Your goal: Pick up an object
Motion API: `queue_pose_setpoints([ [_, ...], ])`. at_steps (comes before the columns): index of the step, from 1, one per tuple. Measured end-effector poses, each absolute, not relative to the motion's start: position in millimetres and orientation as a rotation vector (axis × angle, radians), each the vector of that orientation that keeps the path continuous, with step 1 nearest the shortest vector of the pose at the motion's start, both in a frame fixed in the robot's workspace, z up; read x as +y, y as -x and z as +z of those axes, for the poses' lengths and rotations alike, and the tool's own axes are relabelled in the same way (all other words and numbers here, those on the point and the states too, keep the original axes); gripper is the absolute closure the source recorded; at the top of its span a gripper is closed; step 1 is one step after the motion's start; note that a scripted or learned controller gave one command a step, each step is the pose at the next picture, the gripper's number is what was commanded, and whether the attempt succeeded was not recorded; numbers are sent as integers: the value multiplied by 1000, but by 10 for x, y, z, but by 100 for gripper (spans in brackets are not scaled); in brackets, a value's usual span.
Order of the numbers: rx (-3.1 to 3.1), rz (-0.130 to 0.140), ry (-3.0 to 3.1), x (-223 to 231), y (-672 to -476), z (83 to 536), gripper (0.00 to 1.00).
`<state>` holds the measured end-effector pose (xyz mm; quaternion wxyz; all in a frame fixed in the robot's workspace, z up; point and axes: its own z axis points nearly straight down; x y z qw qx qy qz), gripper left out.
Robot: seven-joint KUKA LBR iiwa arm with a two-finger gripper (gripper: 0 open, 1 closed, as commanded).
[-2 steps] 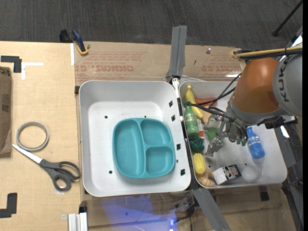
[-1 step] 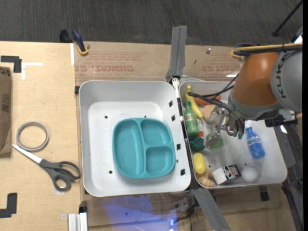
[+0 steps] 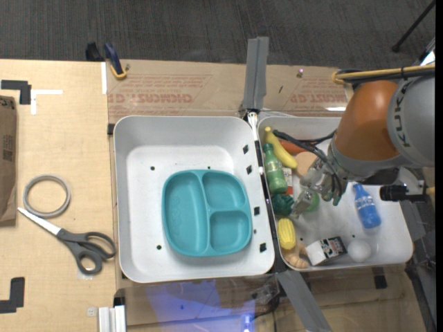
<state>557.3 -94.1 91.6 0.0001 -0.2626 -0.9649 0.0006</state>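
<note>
Nearest the camera, along the lower rim of the right bin [image 3: 387,260]: a small white-and-black box [image 3: 325,248], a white ball [image 3: 360,250], a tan lump [image 3: 296,258] at the corner and a yellow corn cob [image 3: 286,233] just above it. Left bin [image 3: 131,206] beside it holds a teal divided plate [image 3: 206,211], lying flat, nothing on it.

On the bench [image 3: 55,151] to the left — scissors [image 3: 73,239] with grey handles and a roll of tape [image 3: 46,194], well apart from both bins.

Mid-depth, right bin: end effector [image 3: 313,189] low among the clutter, a green-tipped piece [image 3: 305,201] right at its tip. Whether that piece is between the fingers or merely under them I cannot tell; the fingers are too tangled with cables and shadow to read as open or closed. A blue bottle [image 3: 367,207] lies just right of it, a dark green item [image 3: 282,203] just left.

Farther back: a green bottle [image 3: 275,169] along the divider, a yellow banana [image 3: 282,151] and something red-orange [image 3: 296,146] behind. The arm [image 3: 377,126], orange band showing, reaches in from the right.

Judgement on progress: the reach into the bin looks done, with the tool down at object level. No object is visibly lifted clear of the bin floor, so a secure grip and the lift both appear left to do.
</note>
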Motion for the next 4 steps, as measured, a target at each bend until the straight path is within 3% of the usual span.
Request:
queue_pose_setpoints([
  [1,-2955,1,1066,-949,-4923,915,0],
  [2,-2877,2,1262,-1021,-5736,918,0],
  [3,-2800,3,1422,-1023,-5143,912,0],
  [4,-2790,1,1442,-1032,-4773,914,0],
])
